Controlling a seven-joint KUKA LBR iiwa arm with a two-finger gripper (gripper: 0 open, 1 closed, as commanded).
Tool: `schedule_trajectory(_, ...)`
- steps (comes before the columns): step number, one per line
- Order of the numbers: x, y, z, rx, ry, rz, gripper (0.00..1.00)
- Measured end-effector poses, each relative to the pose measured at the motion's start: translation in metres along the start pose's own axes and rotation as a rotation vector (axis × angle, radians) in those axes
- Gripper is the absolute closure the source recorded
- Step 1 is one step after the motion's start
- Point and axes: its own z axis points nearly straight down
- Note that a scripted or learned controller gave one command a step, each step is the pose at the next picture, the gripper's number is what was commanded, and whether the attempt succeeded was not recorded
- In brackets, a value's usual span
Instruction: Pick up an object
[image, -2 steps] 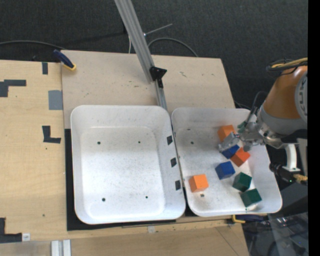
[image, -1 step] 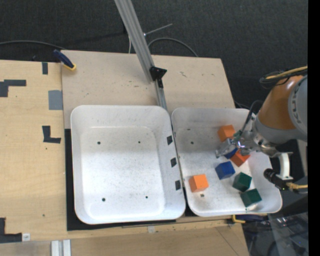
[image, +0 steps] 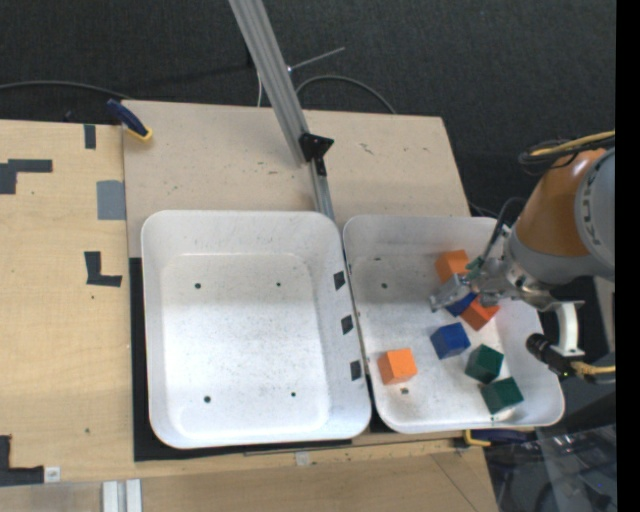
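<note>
Pincer low in right bin, grip state unclear, plywood bench, dark carpet floor

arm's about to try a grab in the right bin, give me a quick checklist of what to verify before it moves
1. Gripper is over the right bin: ok.
2. A block sits close to the gripper: ok, the red block and the orange block at the back flank it.
3. Nothing held between the fingers yet: cannot tell, too small to see.
4. Target stands apart from neighbours: not ok, the blue block crowds the red one.
5. Easier lone target available: ok, the orange block in front stands alone.
6. Two green blocks lie near the bin's right wall: not ok for access.
</note>
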Motion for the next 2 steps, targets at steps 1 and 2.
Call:
schedule_trajectory(1,0.000,0.001,-0.009,-0.002,-0.001,-0.001,1.00)
schedule_trajectory(2,0.002,0.005,-0.052,0.020,0.011,0.000,1.00)
